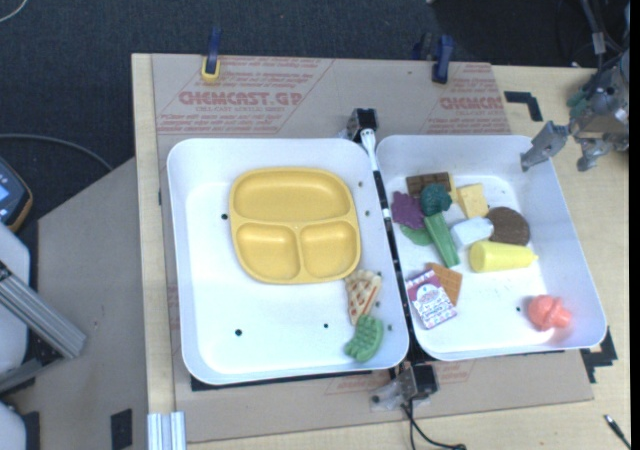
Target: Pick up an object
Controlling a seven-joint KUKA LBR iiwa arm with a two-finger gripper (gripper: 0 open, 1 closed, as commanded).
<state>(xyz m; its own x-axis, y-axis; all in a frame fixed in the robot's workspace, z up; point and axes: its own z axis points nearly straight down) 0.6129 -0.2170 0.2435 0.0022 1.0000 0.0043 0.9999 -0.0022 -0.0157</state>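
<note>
Pick candidates, right bin (pixel 566 238):
- Yellow cylinder (pixel 500 256), lying on its side, right of centre.
- Dark brown round piece (pixel 510 226), just beyond the cylinder on its far side, touching or nearly so.
- White piece (pixel 472 231), just left of the brown round piece.
- Yellow block (pixel 471 200), on the far side of the white piece.
- Green stalk (pixel 441 238) with a dark teal head (pixel 434 200), running near to far, beside a purple piece (pixel 405 210) on its left.
- Brown rectangular piece (pixel 428 182), farthest of the cluster.
- Orange wedge (pixel 449 281) and pink-and-white packet (pixel 431 300), together near the left wall.
- Salmon-pink piece (pixel 548 312), alone in the near right corner.

Left bin (pixel 200 318):
- Yellow compartment tray (pixel 295 223), three sections, at centre.
- Waffle-patterned piece (pixel 363 294) and green piece (pixel 366 338), near right corner, the green one nearer.

Gripper (pixel 566 150): over the far right corner of the right bin, well apart from every item; fingers spread, nothing between them.

Surroundings: tan board (pixel 300 98) with red print under both bins; two blue clamps (pixel 441 58) on its far edge.
</note>
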